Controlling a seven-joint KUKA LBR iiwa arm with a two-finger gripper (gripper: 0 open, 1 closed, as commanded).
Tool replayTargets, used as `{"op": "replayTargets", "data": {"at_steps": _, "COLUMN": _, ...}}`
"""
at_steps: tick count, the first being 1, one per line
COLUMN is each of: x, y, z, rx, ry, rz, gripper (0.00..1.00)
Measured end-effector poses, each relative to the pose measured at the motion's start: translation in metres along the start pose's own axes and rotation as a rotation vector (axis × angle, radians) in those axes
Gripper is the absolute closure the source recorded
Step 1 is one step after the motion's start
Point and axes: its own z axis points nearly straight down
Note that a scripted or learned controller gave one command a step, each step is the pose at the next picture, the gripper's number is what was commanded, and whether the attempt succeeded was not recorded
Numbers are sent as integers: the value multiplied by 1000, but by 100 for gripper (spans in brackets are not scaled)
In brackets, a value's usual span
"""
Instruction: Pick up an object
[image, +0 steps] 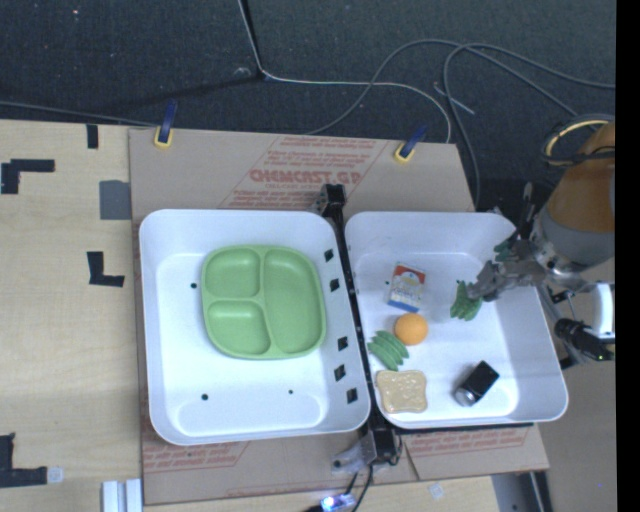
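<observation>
My gripper (487, 283) reaches in from the right over the right bin (520, 400), near its right wall. A dark green leafy piece (465, 301) lies right at the gripper's tip, touching it or just under it; the grip itself is too small and dark to make out. Further left in the same bin sit a small white, red and blue carton (406, 288), an orange ball (411, 329), a light green pod (388, 350), a slice of toast (402, 391) and a black block (477, 382).
The left bin (170, 400) holds a green divided plate (265, 302). A black divider (342, 300) with clips runs between the bins. Cables trail across the dark surface behind. The arm's orange band (585, 190) stands over the right bin's right edge.
</observation>
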Motion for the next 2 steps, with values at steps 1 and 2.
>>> {"op": "replayTargets", "data": {"at_steps": 1, "x": -2, "y": 11, "z": -56, "rx": -3, "ry": -2, "rz": 0, "gripper": 100}}
{"op": "replayTargets", "data": {"at_steps": 2, "x": -1, "y": 11, "z": -74, "rx": 1, "ry": 0, "rz": 0, "gripper": 100}}
